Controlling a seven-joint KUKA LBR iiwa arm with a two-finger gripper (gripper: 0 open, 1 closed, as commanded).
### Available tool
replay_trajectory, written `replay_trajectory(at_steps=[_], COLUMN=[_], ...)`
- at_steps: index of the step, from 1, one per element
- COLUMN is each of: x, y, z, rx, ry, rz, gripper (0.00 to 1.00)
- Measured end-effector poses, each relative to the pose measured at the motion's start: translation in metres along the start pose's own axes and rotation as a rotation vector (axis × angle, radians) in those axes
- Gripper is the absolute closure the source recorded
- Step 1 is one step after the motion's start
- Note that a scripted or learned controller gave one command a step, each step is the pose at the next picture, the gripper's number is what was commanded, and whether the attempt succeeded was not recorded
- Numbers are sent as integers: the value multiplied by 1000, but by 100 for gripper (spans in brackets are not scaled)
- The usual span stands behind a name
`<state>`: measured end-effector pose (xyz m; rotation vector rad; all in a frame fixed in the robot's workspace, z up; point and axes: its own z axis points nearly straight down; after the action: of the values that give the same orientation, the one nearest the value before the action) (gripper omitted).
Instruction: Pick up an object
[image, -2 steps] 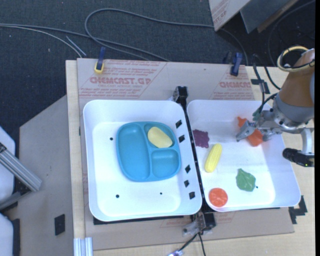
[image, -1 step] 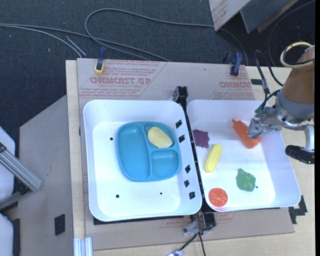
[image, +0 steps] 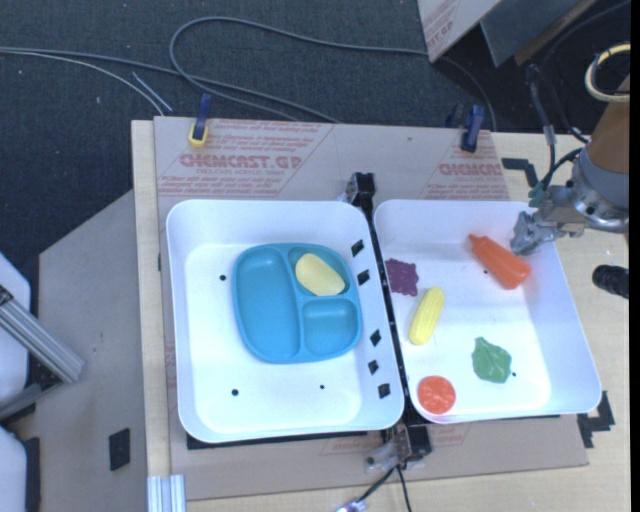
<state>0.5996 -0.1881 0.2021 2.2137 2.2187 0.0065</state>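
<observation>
My gripper (image: 527, 236) hangs over the back right part of the right bin (image: 570, 300), right beside the far end of an orange carrot (image: 498, 260). In the same bin lie a purple grape bunch (image: 401, 276), a yellow corn cob (image: 427, 315), a green leafy piece (image: 491, 361) and a red-orange round tomato (image: 436, 394) at the front edge. The left bin (image: 200, 340) holds a blue divided plate (image: 296, 301) with a yellow lemon-like piece (image: 320, 273) in its back right compartment.
A black divider strip (image: 375, 290) runs between the two bins. Clamps (image: 200, 130) hold the cardboard-coloured board at the back. Cables lie on the dark floor behind, and a metal rail stands at the far left.
</observation>
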Motion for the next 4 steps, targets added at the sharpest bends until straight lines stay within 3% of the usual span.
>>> replay_trajectory(at_steps=[1, 3, 4], x=[0, 92, 146], y=[1, -35, -49], z=[-11, -31, -22], rx=[5, 11, 12], ry=[1, 5, 6], rz=[1, -2, -4], gripper=[100, 100, 100])
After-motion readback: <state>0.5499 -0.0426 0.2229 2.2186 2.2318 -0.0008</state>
